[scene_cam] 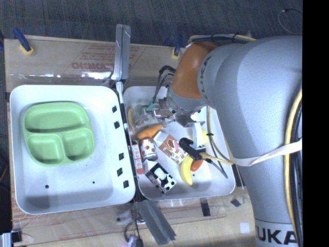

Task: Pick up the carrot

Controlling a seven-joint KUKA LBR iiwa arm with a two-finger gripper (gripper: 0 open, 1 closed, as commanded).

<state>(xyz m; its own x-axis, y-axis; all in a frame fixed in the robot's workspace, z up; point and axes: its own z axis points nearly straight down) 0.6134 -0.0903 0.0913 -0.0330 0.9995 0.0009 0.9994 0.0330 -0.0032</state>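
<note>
Two-finger gripper [163,108] is low in the right white bin [223,181]; can't tell its state, wrist hides it. Orange tapered carrot [146,132] lies just below-left of it, crowded by a small printed carton [172,148] w/ yellow banana [187,175] beyond. Risk: grabs neighbour or slips off taper.

One fixed camera — high above, slanting down over both bins [20,138].

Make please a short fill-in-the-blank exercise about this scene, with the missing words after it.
1. The green divided plate lies in the ___ bin.
2. The carrot lies in the bin on the ___.
3. The band above the wrist is ___.
4. The plate has ___ compartments.

Missing words: left; right; orange; three
</note>
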